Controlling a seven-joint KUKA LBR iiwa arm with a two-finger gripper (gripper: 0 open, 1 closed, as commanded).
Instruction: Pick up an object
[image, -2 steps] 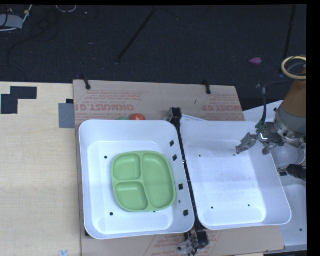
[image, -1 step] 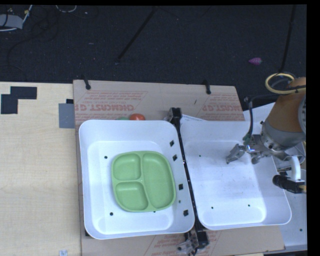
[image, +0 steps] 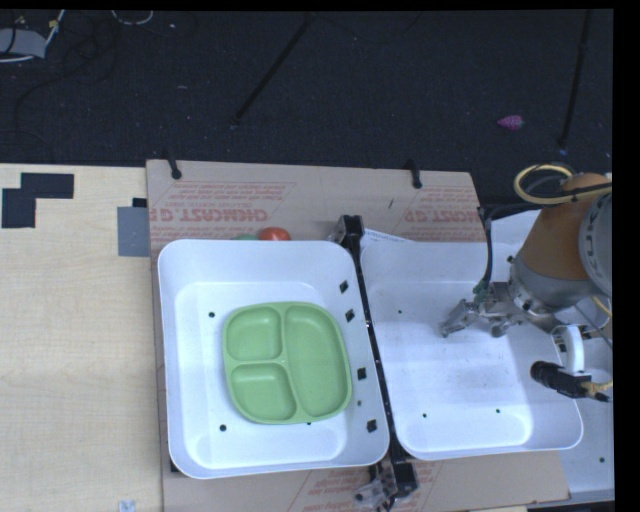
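Item 1: green divided plate (image: 287, 361), lying in the left bin (image: 190, 280). My pincer (image: 470, 317) is hovering over the right bin (image: 450, 420), fingers spread, gripping nothing. The plate is sitting to the pincer's left, across the divider.

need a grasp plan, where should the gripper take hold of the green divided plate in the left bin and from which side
Probably the raised outer rim of the green plate, coming straight down from above. It lies flat on the left bin floor, so only an edge fits between fingers. The right-hand rim, nearest the gripper, looks easiest to reach.
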